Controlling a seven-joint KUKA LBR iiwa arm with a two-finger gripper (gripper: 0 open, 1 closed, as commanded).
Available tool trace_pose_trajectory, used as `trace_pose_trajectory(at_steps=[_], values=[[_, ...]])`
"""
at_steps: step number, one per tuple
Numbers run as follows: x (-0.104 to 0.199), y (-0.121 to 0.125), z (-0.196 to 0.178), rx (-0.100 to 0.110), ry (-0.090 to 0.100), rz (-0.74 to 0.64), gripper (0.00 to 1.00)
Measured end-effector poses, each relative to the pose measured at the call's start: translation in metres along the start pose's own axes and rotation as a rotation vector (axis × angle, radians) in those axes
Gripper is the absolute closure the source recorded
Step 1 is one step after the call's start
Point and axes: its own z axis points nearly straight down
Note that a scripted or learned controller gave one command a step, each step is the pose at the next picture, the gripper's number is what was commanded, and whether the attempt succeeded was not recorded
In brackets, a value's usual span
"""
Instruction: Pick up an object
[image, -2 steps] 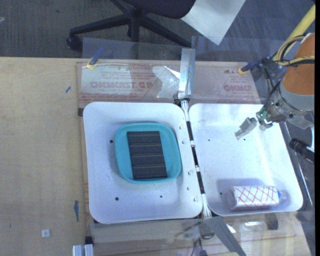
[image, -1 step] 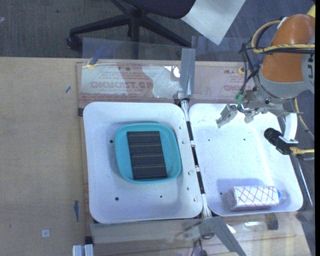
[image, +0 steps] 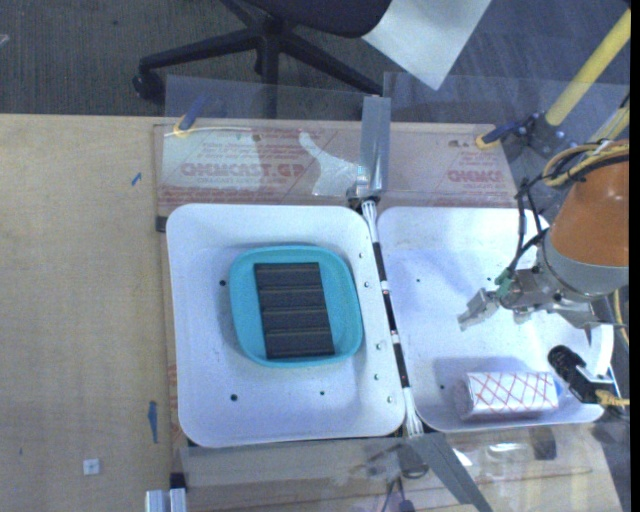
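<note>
Desk (image: 70, 300): tan wood, carrying two shallow white bins side by side.
Left bin (image: 200, 400): white, rounded corners, touching the right bin along the middle seam.
Right bin (image: 430, 260): white, mostly bare floor in its far half.
Arm (image: 595, 225): grey with an orange band, reaching in from the right over the right bin's right side.
Tray (image: 243, 300): teal, rounded square, sitting at the middle of the left bin.
Slab (image: 293, 310): dark, ribbed, lying flat inside the tray; long axis running from near edge to far edge, tipped very slightly.
Box (image: 510, 393): white with a red lattice print, lying flat in the near part of the right bin, close to the near wall; long axis running left to right, roughly parallel to that wall, left end a plain grey face.
Pincer (image: 478, 312): above the right bin's floor, pointing left, well apart from the box and farther back; nothing seen between the tips; cannot tell how far open.
</note>
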Motion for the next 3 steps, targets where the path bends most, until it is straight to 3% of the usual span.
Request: trace_pose_trajectory(at_steps=[1,2,3], values=[[-0.029,0.003,0.032,0.001,0.001,0.155,0.0],[0.0,0.016,0.062,0.002,0.002,0.252,0.0],[-0.085,-0.013,0.015,-0.001,-0.001,0.316,0.0]])
